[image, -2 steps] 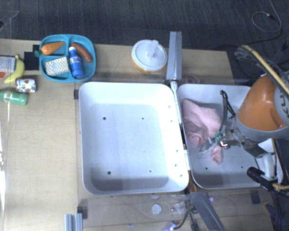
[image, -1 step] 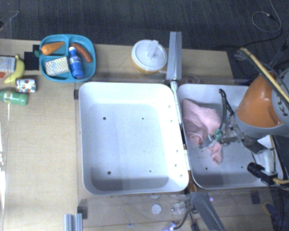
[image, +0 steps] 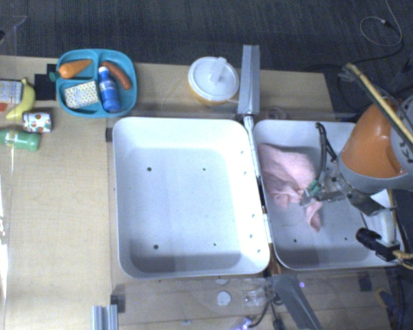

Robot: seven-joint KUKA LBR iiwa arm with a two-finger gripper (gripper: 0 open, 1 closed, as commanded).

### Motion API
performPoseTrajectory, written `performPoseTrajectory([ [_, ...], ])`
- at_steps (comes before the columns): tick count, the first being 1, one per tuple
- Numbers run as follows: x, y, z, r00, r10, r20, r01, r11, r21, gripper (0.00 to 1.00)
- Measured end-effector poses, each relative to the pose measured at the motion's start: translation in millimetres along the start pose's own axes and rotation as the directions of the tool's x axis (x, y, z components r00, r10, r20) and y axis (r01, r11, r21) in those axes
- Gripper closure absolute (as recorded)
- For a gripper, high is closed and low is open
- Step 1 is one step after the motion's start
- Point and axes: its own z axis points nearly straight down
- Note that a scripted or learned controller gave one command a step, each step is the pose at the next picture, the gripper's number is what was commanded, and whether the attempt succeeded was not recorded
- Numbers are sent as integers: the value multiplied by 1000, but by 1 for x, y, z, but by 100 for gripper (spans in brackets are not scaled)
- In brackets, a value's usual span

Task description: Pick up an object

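Note:
A crumpled pink cloth (image: 286, 174) lies in the left half of the right white bin (image: 344, 253), with a narrow flap trailing toward the bin's middle. The grey arm with its orange band (image: 372, 146) reaches in from the right. My gripper (image: 312, 194) is down at the cloth's lower right edge, touching or just above the bunched fabric where the flap begins. Its tip is small and partly merged with the cloth in this view.
The left white bin (image: 186, 198) sits beside it, separated by a metal divider (image: 250, 81). Behind the bins stand a white lidded cup (image: 213, 80) and a blue tray of toy food (image: 96, 81). Small items (image: 17, 112) lie at the far left of the bench.

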Motion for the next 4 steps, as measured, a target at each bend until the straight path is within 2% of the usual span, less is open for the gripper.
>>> performPoseTrajectory([
  [1, 0, 0, 0, 1000, 0, 0, 0, 1000, 0, 0],
  [2, -2, -7, 12, 1000, -23, -7, 23, 1000, 8, 0],
  [3, 10, 17, 12, 994, -108, -4, 108, 994, 7, 0],
  [4, 9, 20, 0, 994, -108, 1, 108, 994, -1, 100],
])
